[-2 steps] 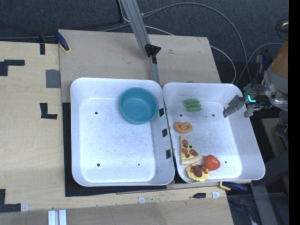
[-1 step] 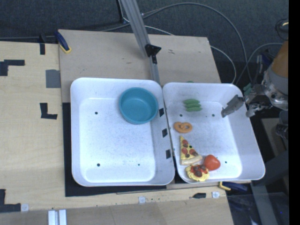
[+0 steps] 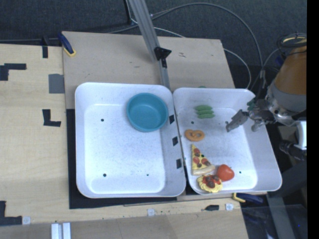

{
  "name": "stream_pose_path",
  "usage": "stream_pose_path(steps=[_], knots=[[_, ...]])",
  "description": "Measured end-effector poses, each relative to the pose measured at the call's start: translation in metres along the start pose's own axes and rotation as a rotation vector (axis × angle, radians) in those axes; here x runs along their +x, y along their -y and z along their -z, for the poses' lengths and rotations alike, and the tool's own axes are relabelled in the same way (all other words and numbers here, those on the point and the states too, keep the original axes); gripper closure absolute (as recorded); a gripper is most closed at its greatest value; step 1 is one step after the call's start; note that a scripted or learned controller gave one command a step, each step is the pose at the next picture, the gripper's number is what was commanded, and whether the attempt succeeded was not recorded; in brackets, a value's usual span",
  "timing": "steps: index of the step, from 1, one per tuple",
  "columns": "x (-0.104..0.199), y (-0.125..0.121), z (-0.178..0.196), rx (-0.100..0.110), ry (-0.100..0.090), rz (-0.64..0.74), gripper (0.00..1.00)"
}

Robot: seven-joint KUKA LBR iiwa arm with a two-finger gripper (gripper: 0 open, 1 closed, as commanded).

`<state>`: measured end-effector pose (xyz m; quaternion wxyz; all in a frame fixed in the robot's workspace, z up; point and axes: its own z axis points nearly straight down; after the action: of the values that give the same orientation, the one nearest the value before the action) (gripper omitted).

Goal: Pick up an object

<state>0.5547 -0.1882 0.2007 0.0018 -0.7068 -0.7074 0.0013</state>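
The right bin [image 3: 259, 148] holds a green pea pod [image 3: 204, 111], a brown pretzel [image 3: 194, 134], a pizza slice [image 3: 199, 161], a red tomato [image 3: 225, 173] and a yellow and red food piece [image 3: 210, 183]. A blue bowl [image 3: 147, 112] sits at the back of the left bin [image 3: 89, 148]. My gripper [image 3: 245, 123] hangs over the right side of the right bin, to the right of the pea pod and the pretzel. It is open, with nothing between its fingers.
A slanted grey metal pole [image 3: 149, 31] comes down from the top to the seam between the bins. Cables [image 3: 239, 24] loop over the dark floor behind the bench. The arm's orange band [image 3: 294, 73] is at the right edge.
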Motion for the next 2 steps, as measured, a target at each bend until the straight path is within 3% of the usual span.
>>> stream_pose_path(steps=[2], knots=[[0.012, 0.001, -0.106, 0.001, 0.0, 0.0, 0.0]])
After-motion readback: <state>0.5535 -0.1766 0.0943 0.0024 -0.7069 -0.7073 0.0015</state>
